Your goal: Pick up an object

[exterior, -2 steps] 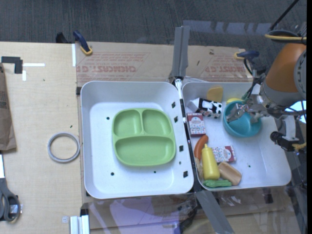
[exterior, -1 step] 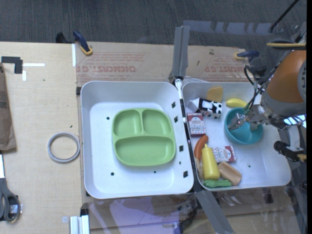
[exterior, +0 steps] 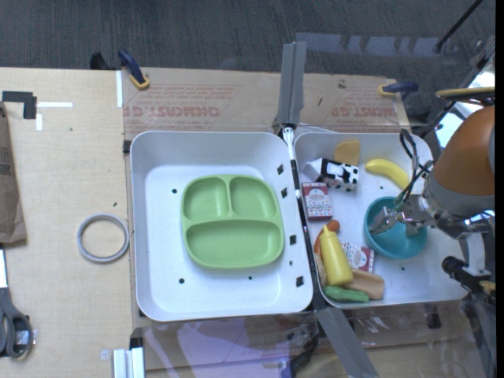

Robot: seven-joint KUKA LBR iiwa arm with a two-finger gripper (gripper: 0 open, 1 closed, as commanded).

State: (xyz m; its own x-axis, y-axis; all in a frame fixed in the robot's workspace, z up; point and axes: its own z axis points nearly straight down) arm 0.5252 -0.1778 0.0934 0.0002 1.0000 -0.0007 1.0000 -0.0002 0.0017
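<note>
My gripper (exterior: 399, 220) hangs low over the blue bowl (exterior: 398, 241) in the right bin (exterior: 441, 290), open, with its fingers spread above the bowl's near-left rim and nothing between them. Around the bowl lie a banana (exterior: 388, 172), a yellow wedge (exterior: 347, 150), a black-and-white cow toy (exterior: 340, 173), a red-and-pink box (exterior: 317, 201), a yellow bottle with a red cap (exterior: 335, 257), a small packet (exterior: 361, 255), a tan piece (exterior: 372, 283) and a green pod (exterior: 346, 294).
The left bin (exterior: 157, 282) holds a green divided plate (exterior: 232, 220). On the bench to the left sit a tape ring (exterior: 103, 237), scissors (exterior: 14, 333) and a brown bag (exterior: 9, 179). A grey divider bar (exterior: 291, 85) rises behind the bins.
</note>
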